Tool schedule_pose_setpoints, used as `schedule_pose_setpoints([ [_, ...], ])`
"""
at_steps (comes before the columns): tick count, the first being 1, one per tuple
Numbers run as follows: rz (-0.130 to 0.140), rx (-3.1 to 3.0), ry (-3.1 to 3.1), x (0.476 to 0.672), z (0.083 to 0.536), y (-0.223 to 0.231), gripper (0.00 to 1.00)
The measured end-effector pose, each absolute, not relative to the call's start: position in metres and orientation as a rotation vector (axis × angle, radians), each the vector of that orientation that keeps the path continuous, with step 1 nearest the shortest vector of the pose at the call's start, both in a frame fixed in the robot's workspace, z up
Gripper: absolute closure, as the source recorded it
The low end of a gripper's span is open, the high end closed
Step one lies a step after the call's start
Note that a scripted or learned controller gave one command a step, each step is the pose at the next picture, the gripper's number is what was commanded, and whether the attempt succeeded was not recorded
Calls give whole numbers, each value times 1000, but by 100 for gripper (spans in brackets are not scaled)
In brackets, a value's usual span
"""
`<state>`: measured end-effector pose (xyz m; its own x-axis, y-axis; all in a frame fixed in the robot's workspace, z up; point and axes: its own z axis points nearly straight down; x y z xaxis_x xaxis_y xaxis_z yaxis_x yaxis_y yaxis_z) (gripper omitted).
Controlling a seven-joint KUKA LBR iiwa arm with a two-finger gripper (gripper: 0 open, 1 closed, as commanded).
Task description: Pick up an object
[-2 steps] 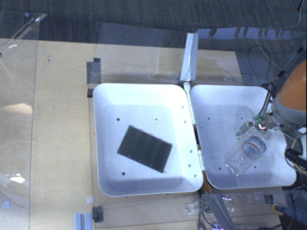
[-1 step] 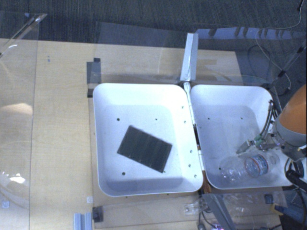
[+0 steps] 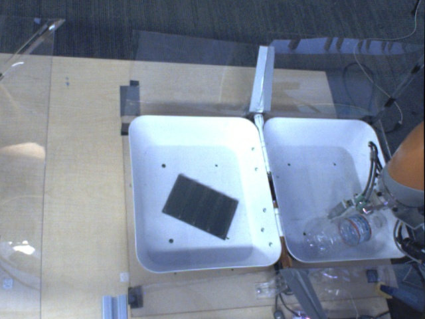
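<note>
Presently the grey arm with its orange band reaches in from the right edge over the right-hand shallow white plastic bin, and the pincer sits low in that bin's near right part, a small tangle of metal parts and thin cables. How far its fingers stand apart cannot be told; the fingertips are too small and cluttered to separate, and nothing can be seen clamped between them. Just beside the pincer, on its lower left, lies a clear crumpled plastic bottle with a bluish label band, on its side on the bin floor, its label end nearest the pincer and its transparent end pointing away to the left. Whether the pincer touches the bottle is unclear; they overlap closely at the label end. Well to the left of the pincer, across the divider where the two bins meet, the left-hand shallow white plastic bin holds a flat dark grey rectangular pad, lying tilted with its long side running diagonally, apart from every wall. Both bins rest side by side on the pale wooden tabletop. Above and to the left of the pincer, a grey metal bar runs back from the junction of the bins. Clear plastic sheeting lies far left on the tabletop.
</note>
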<state>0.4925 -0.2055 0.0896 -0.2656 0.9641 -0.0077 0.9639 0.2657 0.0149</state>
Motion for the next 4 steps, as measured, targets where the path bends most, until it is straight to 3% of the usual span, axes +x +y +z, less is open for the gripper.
schedule_pose_setpoints([
  [1,17,1891,2482,495,102,-205,100],
  [2,17,1891,2483,495,102,-205,0],
  [3,9,1742,2597,492,90,-206,0],
  [4,15,1738,2591,495,102,-205,100],
])
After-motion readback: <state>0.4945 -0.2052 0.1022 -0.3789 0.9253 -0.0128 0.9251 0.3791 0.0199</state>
